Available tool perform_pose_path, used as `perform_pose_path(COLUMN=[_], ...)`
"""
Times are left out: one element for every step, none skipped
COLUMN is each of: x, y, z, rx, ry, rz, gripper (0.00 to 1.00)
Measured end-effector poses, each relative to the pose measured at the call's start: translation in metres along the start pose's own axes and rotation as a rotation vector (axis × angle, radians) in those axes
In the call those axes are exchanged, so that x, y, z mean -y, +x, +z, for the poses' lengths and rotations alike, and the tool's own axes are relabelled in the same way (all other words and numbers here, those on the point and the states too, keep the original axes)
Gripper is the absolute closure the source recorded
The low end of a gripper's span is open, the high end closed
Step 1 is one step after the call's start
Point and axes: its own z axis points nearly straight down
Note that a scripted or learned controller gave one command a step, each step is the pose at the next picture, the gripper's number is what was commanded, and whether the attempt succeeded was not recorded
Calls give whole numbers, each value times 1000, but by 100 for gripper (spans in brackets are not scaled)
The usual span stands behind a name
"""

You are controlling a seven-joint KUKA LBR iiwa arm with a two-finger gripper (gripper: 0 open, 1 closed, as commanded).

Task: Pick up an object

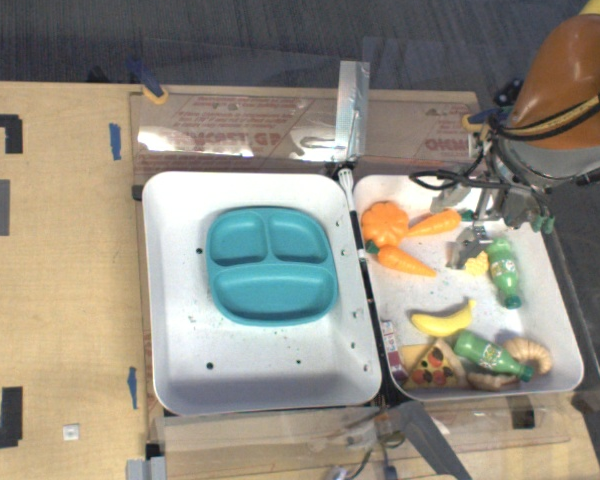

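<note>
My gripper (469, 249) hangs over the upper middle of the right bin (553, 303), reaching in from the upper right below the orange wrist band. Directly under it lies a small yellow piece (476, 265). Just left of it are an orange carrot (435, 223), a second carrot (405, 261) and a round orange fruit (382, 221). A green bottle (503, 274) lies just right of the gripper. Nothing shows as held.
Lower in the right bin lie a banana (442, 319), another green bottle (491, 355), a pizza slice (432, 364) and a croissant (531, 353). The left bin (170, 298) holds a teal divided plate (272, 265). A raised rim separates the bins.
</note>
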Motion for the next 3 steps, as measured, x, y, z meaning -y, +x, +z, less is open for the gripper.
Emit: perform_pose_path(x=[-9,-6,-8], y=[79,100,70], z=[121,124,126], rx=[3,13,7], ry=[0,0,1], rz=[75,144,112], gripper=[0,0,0])
